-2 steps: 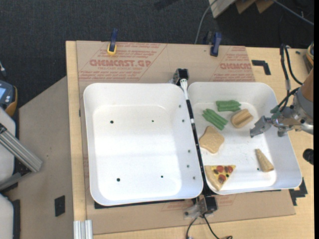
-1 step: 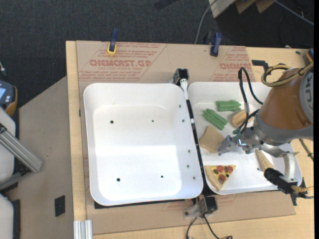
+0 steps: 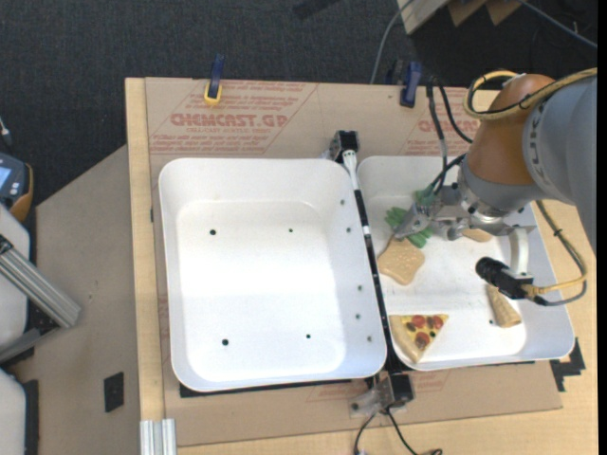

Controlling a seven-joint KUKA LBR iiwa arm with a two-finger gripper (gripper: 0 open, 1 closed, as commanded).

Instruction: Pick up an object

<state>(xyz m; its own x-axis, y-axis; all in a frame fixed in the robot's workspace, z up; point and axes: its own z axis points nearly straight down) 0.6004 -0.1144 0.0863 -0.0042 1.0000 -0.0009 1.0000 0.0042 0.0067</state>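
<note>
Over right bin [image 3: 550,344], gripper [image 3: 427,218] low beside green toy [image 3: 400,218]; jaws' state unclear, cannot tell. Nothing lifted: cracker [image 3: 401,263], pizza slice [image 3: 419,334] lying near green toy. Grasp, lift remain.

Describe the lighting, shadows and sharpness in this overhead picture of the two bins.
Camera view: even, soft light; the white left bin looks bright without harsh glare; faint shadows fall under the arm in the right bin; the pizza slice is fairly sharp, and the arm's near parts look softer.

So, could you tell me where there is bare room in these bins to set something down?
The left bin offers bare floor wall to wall. The right bin is crowded: gripper over a green item, cracker, pizza slice, bread piece. A small bare patch lies between cracker and bread piece.
</note>
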